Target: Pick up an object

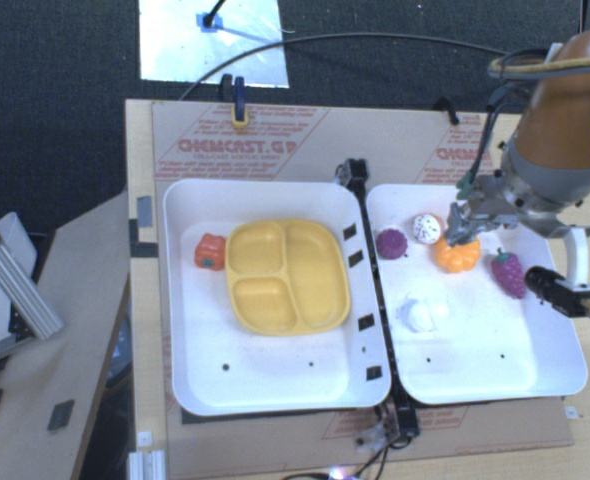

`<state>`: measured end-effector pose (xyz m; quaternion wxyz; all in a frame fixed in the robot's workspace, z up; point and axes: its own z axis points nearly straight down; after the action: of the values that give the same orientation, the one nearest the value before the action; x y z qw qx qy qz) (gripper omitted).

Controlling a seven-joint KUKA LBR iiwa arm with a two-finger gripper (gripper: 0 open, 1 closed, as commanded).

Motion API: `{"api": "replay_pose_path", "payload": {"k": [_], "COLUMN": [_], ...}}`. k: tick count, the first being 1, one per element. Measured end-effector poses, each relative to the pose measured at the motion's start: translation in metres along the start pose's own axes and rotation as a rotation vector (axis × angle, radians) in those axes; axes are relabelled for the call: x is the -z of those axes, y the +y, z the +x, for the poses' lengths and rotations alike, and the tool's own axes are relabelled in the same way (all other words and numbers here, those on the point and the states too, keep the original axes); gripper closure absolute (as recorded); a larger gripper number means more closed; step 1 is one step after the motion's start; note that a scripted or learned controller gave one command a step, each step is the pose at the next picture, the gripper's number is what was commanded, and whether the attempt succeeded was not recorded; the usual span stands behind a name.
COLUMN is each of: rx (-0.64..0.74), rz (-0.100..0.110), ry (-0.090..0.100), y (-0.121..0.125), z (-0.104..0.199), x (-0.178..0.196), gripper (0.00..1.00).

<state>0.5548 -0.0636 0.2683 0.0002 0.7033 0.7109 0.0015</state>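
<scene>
where it hangs | gripper (461, 230) touches orange pumpkin (457, 256) | right bin (565, 368)

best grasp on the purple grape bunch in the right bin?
Probably top-down across the narrow middle of the purple grape bunch. It lies flat and elongated, long axis slanting toward the bin's right wall, so set the jaws across that axis. The orange pumpkin sits close on its left.

Probably a robotics lab: 2 white bins (275, 393) clamped on a protective-film-covered bench (275, 138), loose cables (375, 38).
</scene>
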Motion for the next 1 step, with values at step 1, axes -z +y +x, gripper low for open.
{"api": "replay_pose_path", "payload": {"k": [1], "rx": [-0.002], "rz": [0.001], "ry": [-0.001], "y": [-0.0042], "z": [0.052], "x": [0.0016], "gripper": [1.0]}}
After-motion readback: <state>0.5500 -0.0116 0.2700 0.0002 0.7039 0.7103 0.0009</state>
